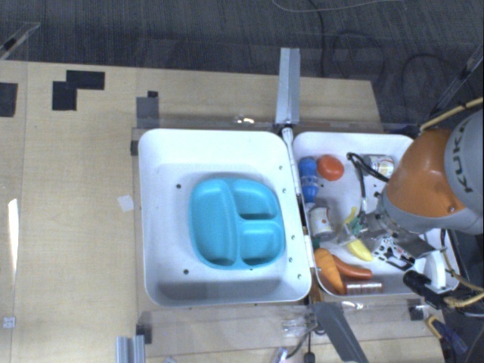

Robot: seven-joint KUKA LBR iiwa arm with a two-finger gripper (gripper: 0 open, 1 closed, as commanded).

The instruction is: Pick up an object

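Camera view shows my claw (361, 229) low in the right bin (393, 139), just under my orange band (420, 178). I cannot tell how its grip stands, because my wrist covers it. A banana (357, 246) lies close beside it, maybe touching. A carrot (330, 269) is near the front wall. A blue bottle (308, 177) and an orange ball (330, 167) lie further back. The left bin (159, 203) holds a blue tray (236, 221).

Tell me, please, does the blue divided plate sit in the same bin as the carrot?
No, the blue plate lies in the left bin, while the carrot lies in the right bin.
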